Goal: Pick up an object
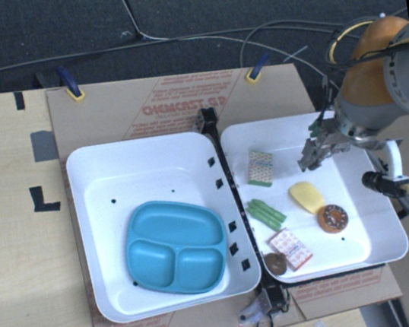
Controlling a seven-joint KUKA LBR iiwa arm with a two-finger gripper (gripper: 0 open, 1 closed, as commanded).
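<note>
My gripper point(313, 157) hangs over the upper right part of the right bin point(337, 126), its dark fingers pointing down and left. Nothing shows between them. Just below it lies a yellow oval object point(307, 196). A brown round doughnut-like piece point(332, 218) sits to the lower right of that. A pale checked packet point(260, 167) lies to the gripper's left, a green ridged piece point(265, 212) below the packet, and a red-and-white packet point(289, 248) near the bin's front with a small brown object point(275, 264) beside it.
The left bin point(90, 169) holds a blue three-compartment tray point(176, 246). A black divider point(226, 186) runs between the bins. Cables point(276, 32) cross the dark background above, and blue clamps point(71, 86) pin the cardboard underlay.
</note>
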